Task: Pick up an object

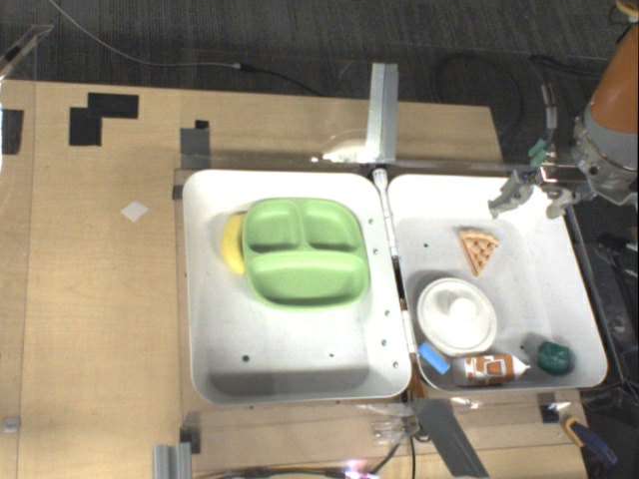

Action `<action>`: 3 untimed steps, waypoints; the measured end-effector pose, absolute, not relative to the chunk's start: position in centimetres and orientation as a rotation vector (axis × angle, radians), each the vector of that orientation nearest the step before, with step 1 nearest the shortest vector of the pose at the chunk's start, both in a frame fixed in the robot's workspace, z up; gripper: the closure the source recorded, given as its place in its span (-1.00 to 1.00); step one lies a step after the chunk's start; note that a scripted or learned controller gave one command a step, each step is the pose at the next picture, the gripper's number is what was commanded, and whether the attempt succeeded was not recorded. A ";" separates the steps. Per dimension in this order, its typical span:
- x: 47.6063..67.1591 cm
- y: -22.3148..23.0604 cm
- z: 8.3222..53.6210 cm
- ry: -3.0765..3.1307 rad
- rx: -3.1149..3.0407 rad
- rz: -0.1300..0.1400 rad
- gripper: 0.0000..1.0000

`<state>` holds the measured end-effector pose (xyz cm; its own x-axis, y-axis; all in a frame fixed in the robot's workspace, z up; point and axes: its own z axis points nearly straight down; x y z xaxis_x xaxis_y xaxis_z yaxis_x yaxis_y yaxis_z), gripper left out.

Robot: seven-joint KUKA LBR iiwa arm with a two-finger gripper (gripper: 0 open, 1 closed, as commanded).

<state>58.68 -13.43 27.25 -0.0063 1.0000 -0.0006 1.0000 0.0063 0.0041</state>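
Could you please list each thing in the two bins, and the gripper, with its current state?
green divided plate: upright in left bin, resting over the banana
banana: partly hidden beneath the plate
waffle piece: flat in right bin
white bowl: upright
bottle: lying down
green object: near-right corner
gripper: open, holding nothing

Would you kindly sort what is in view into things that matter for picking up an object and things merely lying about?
Matter for the pick:
tool, over the right bin
waffle piece
white bowl
bottle
dark green object
blue item

Lying about:
green divided tray in the left bin
yellow object beside it
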 end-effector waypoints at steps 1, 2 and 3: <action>61.1 -13.2 15.0 2.156 2.283 0.002 -1.00; 61.8 -15.3 8.7 2.157 2.276 0.006 -1.00; 60.9 -16.0 8.7 2.339 2.091 0.005 -1.00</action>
<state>60.94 -15.98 8.68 -0.1116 0.9938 -0.0013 0.9937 0.1116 0.0057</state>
